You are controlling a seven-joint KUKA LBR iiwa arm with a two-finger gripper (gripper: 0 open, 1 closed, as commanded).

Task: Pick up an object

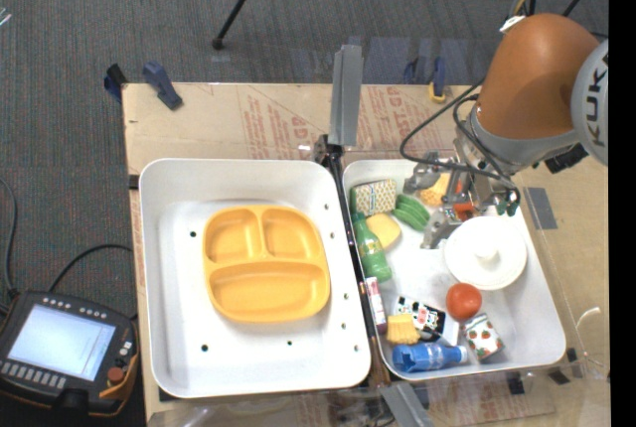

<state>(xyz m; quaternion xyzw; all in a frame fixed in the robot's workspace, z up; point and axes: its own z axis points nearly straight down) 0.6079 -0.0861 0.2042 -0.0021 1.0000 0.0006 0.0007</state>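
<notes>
Over the right bin (552,321), the claw (449,212) is being positioned beside the white lid (485,253); its opening cannot be determined, and nothing is apparently being held.

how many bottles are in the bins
2. A green bottle lies along the left wall of the right bin; a blue bottle lies at its front edge. The arm may hide others.

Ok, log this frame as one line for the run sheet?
phase: reaching | gripper: low over right bin, beside white lid | grasp: none visible | left bin: yellow tray
</notes>
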